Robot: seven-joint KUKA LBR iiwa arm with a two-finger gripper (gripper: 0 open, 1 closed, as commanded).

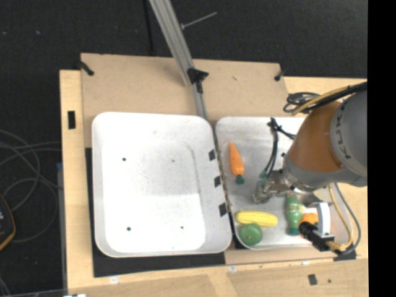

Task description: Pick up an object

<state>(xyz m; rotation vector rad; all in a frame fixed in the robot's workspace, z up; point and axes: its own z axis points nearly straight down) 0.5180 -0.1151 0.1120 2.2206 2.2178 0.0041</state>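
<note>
1. Edges: two bins sit side by side on the tan counter (77, 240), their walls touching at the middle. Black clips (218, 181) line that shared edge.
2. The pincer (265, 190) hangs low over the middle of the right bin (247, 132), on the arm (322, 144) reaching in from the right. Whether it is wide or narrow cannot be told.
3. Task things, all in the right bin:
   - The carrot (236, 158) lies lengthwise close to the left wall, leaf end nearer. It is left of and farther than the pincer, and apart from it.
   - The yellow piece (257, 218) lies crosswise, nearer than the pincer.
   - The green ball (250, 233) touches the yellow piece's near side, in the near-left corner.
   - The green piece (292, 212) sits right of the yellow piece, just beside the pincer.
4. Open room: a bare strip of floor runs between the carrot and the pincer, and on into the far part of the right bin. The left bin (154, 178) shows bare white floor with a few dark specks.
5. Hidden: the arm covers the right bin's right side, so that wall cannot be seen. A small orange thing (309, 216) just right of the green piece is too blurred to name.
6. Surroundings: a metal pole (170, 30) slants from the far side down to the gap between the bins. A black cable (274, 144) loops over the far part of the right bin.
</note>
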